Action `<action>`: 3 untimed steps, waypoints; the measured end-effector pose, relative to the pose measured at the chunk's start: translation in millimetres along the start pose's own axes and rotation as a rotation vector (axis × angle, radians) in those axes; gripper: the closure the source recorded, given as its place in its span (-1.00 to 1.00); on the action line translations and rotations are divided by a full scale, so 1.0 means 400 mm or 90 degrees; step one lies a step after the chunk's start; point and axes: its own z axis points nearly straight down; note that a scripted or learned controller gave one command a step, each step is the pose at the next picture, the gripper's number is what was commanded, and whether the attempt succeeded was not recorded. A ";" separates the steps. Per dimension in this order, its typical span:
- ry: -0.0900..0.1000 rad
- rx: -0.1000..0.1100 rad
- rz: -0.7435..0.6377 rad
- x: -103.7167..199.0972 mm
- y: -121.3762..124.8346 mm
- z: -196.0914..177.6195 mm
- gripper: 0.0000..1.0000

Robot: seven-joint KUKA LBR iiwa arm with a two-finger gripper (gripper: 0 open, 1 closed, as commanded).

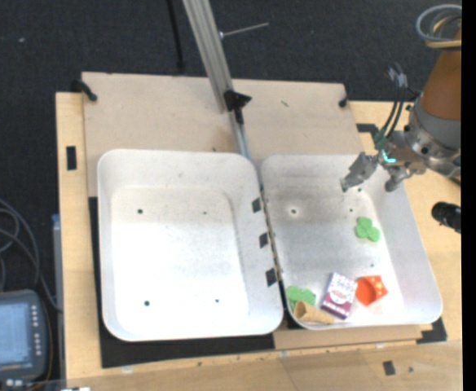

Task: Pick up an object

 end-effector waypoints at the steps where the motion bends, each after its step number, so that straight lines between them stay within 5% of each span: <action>1: 0.000 -0.003 0.000 0.000 0.002 -0.006 -1.00; 3: -0.001 0.001 0.004 0.012 0.008 0.307 -1.00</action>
